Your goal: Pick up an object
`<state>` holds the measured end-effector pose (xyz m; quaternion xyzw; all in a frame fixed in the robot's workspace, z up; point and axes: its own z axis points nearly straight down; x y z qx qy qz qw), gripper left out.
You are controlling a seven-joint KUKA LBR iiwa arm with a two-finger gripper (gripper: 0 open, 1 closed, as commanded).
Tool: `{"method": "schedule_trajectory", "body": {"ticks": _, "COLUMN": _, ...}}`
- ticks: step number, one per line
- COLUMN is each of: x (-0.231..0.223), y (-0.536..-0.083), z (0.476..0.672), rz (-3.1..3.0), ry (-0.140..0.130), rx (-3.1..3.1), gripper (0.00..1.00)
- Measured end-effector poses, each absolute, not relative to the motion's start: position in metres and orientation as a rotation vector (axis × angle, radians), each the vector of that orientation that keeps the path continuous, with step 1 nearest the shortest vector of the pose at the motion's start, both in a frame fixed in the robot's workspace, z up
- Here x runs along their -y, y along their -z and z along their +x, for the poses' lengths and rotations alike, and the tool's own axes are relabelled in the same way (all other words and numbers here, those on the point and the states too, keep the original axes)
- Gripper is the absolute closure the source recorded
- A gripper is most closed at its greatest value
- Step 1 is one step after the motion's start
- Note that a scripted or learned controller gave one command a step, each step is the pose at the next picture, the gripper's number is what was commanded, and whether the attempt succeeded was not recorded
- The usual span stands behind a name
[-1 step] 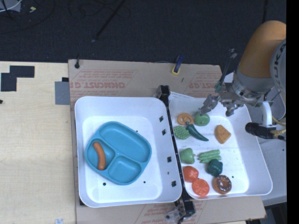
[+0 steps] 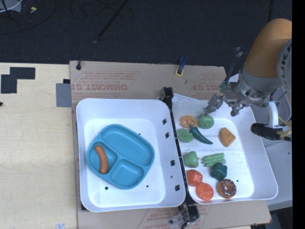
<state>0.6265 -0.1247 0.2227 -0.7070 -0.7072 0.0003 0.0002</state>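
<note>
Cardboard sheet (image 2: pixel 119 80) lies under both bins, its bare margin widest along the far side. Left bin (image 2: pixel 90 113) holds a blue divided plate (image 2: pixel 125 151) near its centre with a sausage (image 2: pixel 101 159) in the left compartment; wide bare floor all round the plate, most along the far and right walls. Right bin (image 2: pixel 264 175) is crowded on its left half, with bare floor along the right wall and the near right corner.

Arm (image 2: pixel 267 51) comes in over the right bin's far right corner. Gripper (image 2: pixel 223 105) sits above the far edge, fingers spread apart, nothing between them. Left fingertip (image 2: pixel 209 107) is just above a green round vegetable (image 2: pixel 206 121); can't tell if it touches.

Contents, far to near: orange ring (image 2: pixel 188 121), dark green pepper (image 2: pixel 202 136), green knobbly piece (image 2: pixel 184 136) near the dividing wall, orange wedge (image 2: pixel 227 137) standing apart with room around it, light green pepper (image 2: pixel 190 159), green pod (image 2: pixel 213 159), dark green lump (image 2: pixel 219 171), two tomatoes (image 2: pixel 194 177) (image 2: pixel 205 191), donut (image 2: pixel 226 188) close to the near rim
</note>
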Motion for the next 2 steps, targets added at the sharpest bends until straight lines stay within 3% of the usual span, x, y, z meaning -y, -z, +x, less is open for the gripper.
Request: {"method": "schedule_trajectory", "body": {"ticks": 2, "x": 0.124, "y": -0.102, "z": 0.639, "rz": -2.218, "ry": -0.003, "rx": 2.221, "gripper": 0.0}}
